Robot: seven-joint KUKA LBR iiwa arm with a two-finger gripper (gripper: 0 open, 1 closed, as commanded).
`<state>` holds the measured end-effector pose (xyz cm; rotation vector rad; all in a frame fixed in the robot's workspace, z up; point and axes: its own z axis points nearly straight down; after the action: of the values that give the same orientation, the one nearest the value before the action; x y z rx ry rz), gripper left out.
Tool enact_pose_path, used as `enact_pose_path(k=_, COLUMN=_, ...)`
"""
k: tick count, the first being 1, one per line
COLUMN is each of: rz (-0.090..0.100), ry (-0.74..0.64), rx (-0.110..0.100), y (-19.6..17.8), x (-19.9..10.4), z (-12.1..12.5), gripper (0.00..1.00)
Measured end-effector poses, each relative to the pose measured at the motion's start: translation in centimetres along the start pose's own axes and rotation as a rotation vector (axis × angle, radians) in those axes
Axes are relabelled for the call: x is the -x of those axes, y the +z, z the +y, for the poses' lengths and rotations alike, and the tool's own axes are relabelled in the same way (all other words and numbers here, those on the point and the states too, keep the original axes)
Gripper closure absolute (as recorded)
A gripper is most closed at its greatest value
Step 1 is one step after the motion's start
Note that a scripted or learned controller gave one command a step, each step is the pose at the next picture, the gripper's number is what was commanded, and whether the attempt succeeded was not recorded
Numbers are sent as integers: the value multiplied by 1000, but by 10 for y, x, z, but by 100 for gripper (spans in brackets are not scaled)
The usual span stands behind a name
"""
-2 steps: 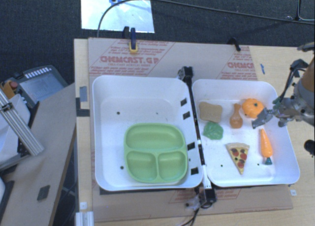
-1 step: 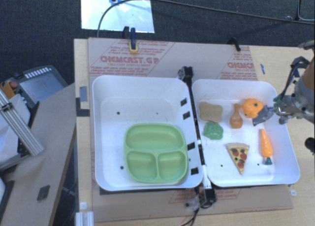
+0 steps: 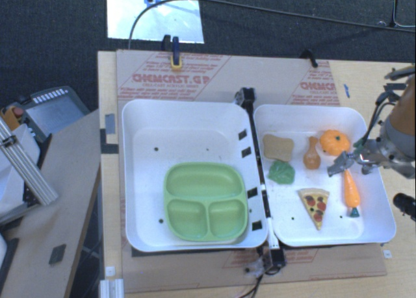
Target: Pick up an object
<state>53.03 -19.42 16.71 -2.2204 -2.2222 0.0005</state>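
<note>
The right bin (image 3: 374, 228) holds several toy foods: a tan bread slice (image 3: 278, 147), a green leafy piece (image 3: 282, 173), a small orange gourd (image 3: 312, 154), an orange pumpkin (image 3: 335, 141), a carrot (image 3: 351, 192) and a pizza slice (image 3: 314, 205). My gripper (image 3: 344, 162) hangs low over the bin's right part, just above the carrot's upper end and just below the pumpkin. Nothing is visibly held in it. The grey arm (image 3: 398, 136) comes in from the right edge.
The left bin (image 3: 143, 160) holds a green divided plate (image 3: 205, 201). A black divider strip (image 3: 255, 167) runs between the bins. Cardboard (image 3: 195, 76) lies under both, and a cable (image 3: 273, 10) crosses the dark floor behind.
</note>
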Motion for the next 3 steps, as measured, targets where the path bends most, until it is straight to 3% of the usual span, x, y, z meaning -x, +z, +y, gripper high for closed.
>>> enact_pose_path(k=1, rz=0, ry=-1, rx=1, y=54, x=0, z=11, gripper=0)
enact_pose_path(k=2, rz=0, ry=0, rx=1, y=83, x=0, z=12, gripper=0)
enact_pose_path(k=3, rz=-2, ry=-1, rx=4, y=72, x=0, z=12, gripper=100)
